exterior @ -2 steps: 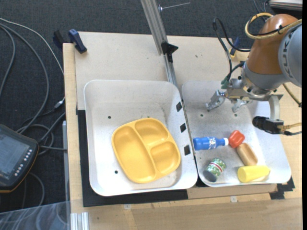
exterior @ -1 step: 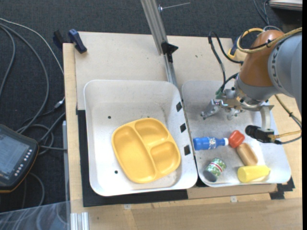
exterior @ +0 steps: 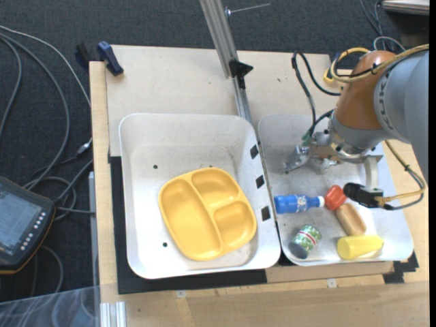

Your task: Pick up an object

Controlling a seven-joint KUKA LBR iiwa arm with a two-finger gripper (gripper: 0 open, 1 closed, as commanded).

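Observation:
My gripper (exterior: pixel 300 157) hangs over the back half of the right bin (exterior: pixel 276 131), with nothing visibly in it. In front of it, along the bin's near side, lie a blue bottle with a white cap (exterior: pixel 298 202), a red piece (exterior: pixel 334 197), a tan and brown cylinder (exterior: pixel 351 218), a yellow block (exterior: pixel 359 246) and a small green can (exterior: pixel 305 240). The bottle is the closest of them to the gripper, a short way towards the bin's front. A yellow divided plate (exterior: pixel 208 213) lies in the left bin (exterior: pixel 136 148).
A slanted metal pole (exterior: pixel 221 29) rises from the bench behind the gap between the bins. A blue clamp (exterior: pixel 109 56) sits at the bench's back left corner. The grey arm (exterior: pixel 398 90) comes in from the right over the right bin's far side.

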